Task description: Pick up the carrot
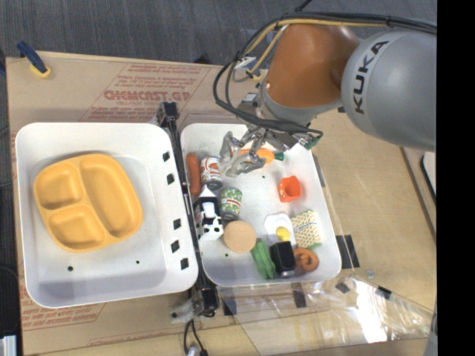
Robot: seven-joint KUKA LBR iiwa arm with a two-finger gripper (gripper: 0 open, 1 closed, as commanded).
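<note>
Apparently hand [249, 154] hangs over carrot [261, 154] in right bin [326, 221]; finger state unclear. Best to descend centred along it, avoiding soda can [211, 169].

A sectioned tray [87, 201] lies in the left bin [44, 273]; the right bin [326, 232] beside it holds small toy foods [245, 213], crowded toward its near end

Yellow divided tray [87, 201] in a white bin [30, 273]; orange carrot [262, 154], orange-red block [289, 189], black-and-white cow [208, 219], green-banded can [230, 202], tan disc [239, 236], yellow-checked waffle [306, 228]
</note>
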